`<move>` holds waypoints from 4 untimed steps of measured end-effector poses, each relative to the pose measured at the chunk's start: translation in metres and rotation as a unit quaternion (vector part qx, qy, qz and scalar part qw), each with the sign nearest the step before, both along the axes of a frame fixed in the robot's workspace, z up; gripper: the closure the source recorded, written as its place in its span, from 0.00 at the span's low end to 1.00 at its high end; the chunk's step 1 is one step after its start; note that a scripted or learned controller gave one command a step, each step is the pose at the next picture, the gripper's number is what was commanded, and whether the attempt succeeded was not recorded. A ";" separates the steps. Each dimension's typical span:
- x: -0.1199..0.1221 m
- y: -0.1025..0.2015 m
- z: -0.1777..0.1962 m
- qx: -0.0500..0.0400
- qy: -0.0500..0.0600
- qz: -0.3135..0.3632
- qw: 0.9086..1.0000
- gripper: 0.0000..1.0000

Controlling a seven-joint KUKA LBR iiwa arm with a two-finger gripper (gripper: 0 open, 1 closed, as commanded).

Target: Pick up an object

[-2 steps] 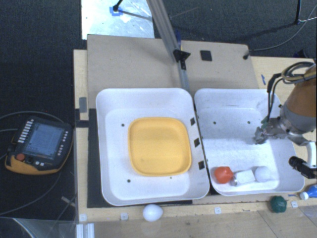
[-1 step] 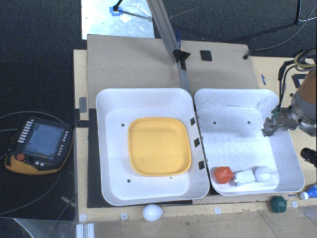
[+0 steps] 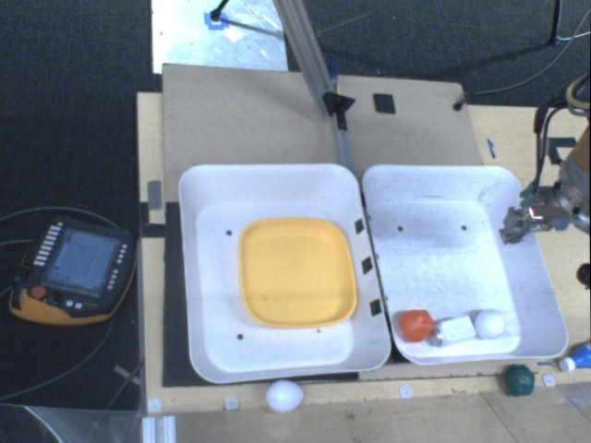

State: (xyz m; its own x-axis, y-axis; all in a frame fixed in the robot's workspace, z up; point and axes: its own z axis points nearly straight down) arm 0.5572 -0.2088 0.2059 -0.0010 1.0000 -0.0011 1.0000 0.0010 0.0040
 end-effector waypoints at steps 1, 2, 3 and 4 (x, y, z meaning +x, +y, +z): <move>0.001 0.000 0.019 0.000 0.001 0.000 1.000 1.00; 0.018 0.050 0.024 0.001 0.001 0.002 1.000 1.00; 0.026 0.104 0.034 0.001 0.001 0.002 1.000 1.00; 0.038 0.149 0.030 0.001 0.002 0.002 1.000 1.00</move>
State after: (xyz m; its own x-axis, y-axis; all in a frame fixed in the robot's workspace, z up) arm 0.5949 -0.0596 0.2354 -0.0043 1.0000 0.0012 1.0000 0.0043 0.0008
